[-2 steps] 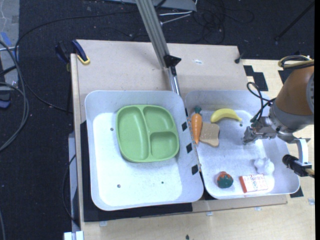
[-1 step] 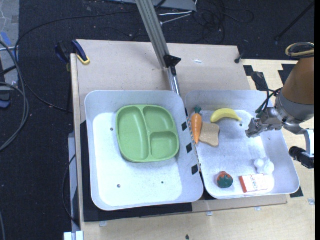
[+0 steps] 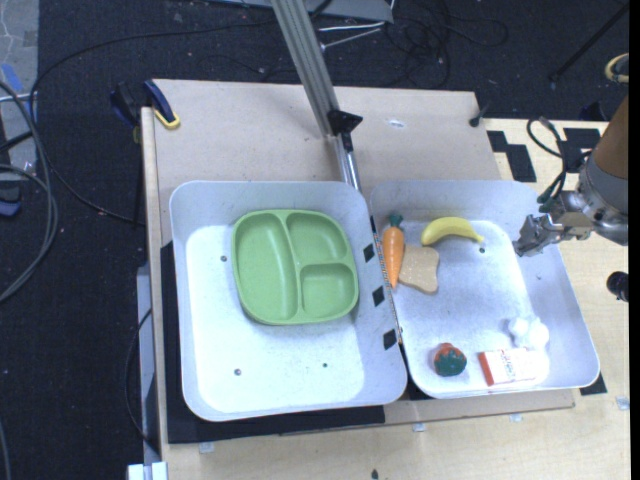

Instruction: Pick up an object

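No readable writing anywhere; on the small red and white box (image 3: pixel 510 366) in the near right corner of the right bin (image 3: pixel 560 278), only blurred colour, nothing legible.

Two white bins side by side on a pale wooden bench (image 3: pixel 250 128). In the left bin (image 3: pixel 200 368), a green divided plate (image 3: pixel 296 266) toward the far side, with bare white floor along the near half and the left margin. In the right bin, everything pushed toward the edges: an orange carrot (image 3: pixel 393 252) with a green top lying along the left wall, touching a slice of bread (image 3: pixel 420 269) just beside it; a yellow banana (image 3: pixel 452 230) a little further back; a round red and green fruit (image 3: pixel 449 359) near the front edge; a white crumpled lump (image 3: pixel 527 332) just behind the box. Open floor through the middle of the right bin.

Gripper (image 3: pixel 535 236) poised at the far right rim of the right bin, well apart from every item, with nothing visibly held. Too small and dark to tell whether released or clenched. Grey arm (image 3: pixel 610 183) entering from the right.

Slanted metal pole (image 3: pixel 305 53) rising behind the bins, cables on the dark floor (image 3: pixel 60 88) beyond.
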